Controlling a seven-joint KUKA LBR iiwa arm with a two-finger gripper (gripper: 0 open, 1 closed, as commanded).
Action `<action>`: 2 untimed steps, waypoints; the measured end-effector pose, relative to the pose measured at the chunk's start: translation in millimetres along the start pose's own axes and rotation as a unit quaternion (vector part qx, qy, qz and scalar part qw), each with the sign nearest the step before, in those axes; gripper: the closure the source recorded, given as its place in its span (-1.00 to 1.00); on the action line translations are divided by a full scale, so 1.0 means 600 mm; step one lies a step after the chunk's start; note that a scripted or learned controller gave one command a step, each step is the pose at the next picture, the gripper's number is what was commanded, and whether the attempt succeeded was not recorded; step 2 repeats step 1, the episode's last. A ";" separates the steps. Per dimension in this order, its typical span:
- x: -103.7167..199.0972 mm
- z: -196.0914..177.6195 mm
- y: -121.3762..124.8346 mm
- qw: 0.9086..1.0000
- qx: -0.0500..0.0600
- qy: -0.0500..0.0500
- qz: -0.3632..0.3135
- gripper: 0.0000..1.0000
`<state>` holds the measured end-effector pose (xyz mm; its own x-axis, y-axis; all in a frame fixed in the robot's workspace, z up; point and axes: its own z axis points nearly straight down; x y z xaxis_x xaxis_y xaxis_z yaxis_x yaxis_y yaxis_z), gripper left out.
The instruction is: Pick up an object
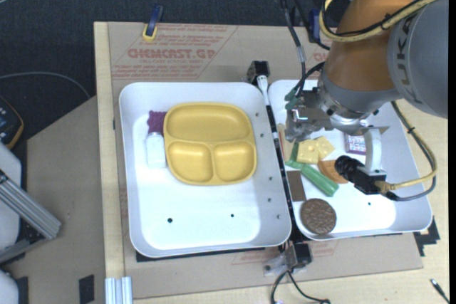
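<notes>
Camera view: hanging the gripper (296, 121) low by the left edge of the right bin (385, 228), just above the yellow wedge (314, 151); not revealing whether spread or closed. Probably risking a nudge rather than a grab, crowding against the green stick (319, 179) beside that wedge. Squeezing near the wall shared with the left bin (135, 153); finding freer room toward the right edge.
</notes>
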<state>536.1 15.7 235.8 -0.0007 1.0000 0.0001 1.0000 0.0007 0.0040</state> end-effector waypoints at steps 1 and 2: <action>-0.004 0.036 -0.011 1.000 0.004 0.000 0.001 1.00; -0.004 0.036 -0.011 1.000 0.004 0.000 0.001 1.00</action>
